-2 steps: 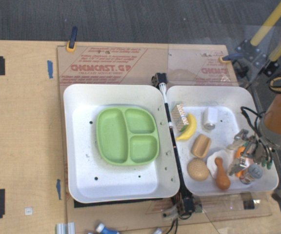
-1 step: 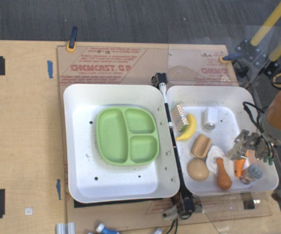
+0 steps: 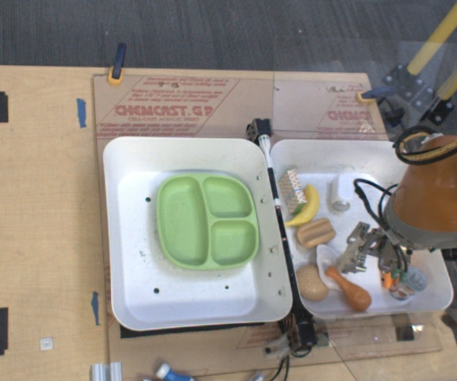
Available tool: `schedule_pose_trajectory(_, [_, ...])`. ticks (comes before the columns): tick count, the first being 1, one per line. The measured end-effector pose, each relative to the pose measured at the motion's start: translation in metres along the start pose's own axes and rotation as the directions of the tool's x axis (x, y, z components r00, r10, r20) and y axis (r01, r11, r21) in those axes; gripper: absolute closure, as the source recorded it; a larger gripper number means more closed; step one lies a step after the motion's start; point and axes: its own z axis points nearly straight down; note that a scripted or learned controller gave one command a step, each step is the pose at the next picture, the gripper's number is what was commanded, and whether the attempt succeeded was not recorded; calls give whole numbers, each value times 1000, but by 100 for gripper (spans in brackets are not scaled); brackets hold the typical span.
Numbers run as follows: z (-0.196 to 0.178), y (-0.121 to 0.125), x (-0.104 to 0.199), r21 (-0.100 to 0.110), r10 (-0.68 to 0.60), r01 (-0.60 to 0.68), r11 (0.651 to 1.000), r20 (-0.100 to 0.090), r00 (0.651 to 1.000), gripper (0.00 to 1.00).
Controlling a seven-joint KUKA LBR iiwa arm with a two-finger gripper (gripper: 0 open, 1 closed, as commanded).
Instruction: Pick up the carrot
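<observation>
the carrot (image 3: 349, 287) is lying on the floor of the right bin (image 3: 443, 296), toward its near edge, slanting from a thin end on the far left to a fat rounded end nearer, just right of a tan potato-like piece (image 3: 311, 282). the gripper (image 3: 359, 254) is hovering just above the thin end, though whether its fingers are apart or together i cannot tell. it is looking like a light, stiff, smooth toy, likely slippery, so taking hold across the thicker middle is probably safest.
</observation>
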Motion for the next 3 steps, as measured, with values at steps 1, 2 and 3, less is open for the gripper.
schedule_pose_trajectory(1, [5,-93,-30,1,-205,205,979,-10,979,100])
schedule_pose_trajectory(2, [-3,-63,-27,11,428,-428,904,-18,904,100])
schedule_pose_trajectory(3, [-30,20,-23,12,561,-561,828,-20,828,100])
